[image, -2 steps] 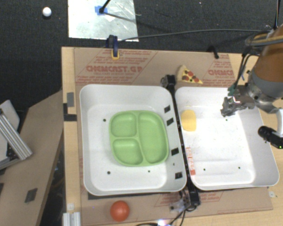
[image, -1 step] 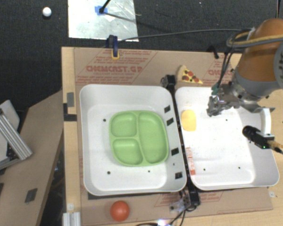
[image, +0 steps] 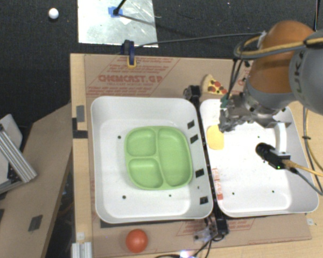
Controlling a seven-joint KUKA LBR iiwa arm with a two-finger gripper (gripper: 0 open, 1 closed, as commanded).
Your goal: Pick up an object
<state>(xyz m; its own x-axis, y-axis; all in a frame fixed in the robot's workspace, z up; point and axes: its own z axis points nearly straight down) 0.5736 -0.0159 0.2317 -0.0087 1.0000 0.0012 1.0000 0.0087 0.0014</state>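
Note:
A small pale yellow object (image: 216, 139) lies in the right bin (image: 258, 198), close to its left wall. My gripper (image: 226, 124) hangs at the yellow object's upper right edge, touching or nearly touching it. The grey wrist with its orange band (image: 277, 52) reaches in from the right and hides the bin's back part. A green divided plate (image: 157, 157) rests in the middle of the left bin (image: 110, 122).
A toy pizza slice (image: 213, 85) lies on the cardboard behind the right bin. A red-orange ball (image: 136, 240) sits on the cardboard in front of the left bin. A blue clamp (image: 129, 51) holds the cardboard's back edge. A white ball (image: 54, 13) lies far back left.

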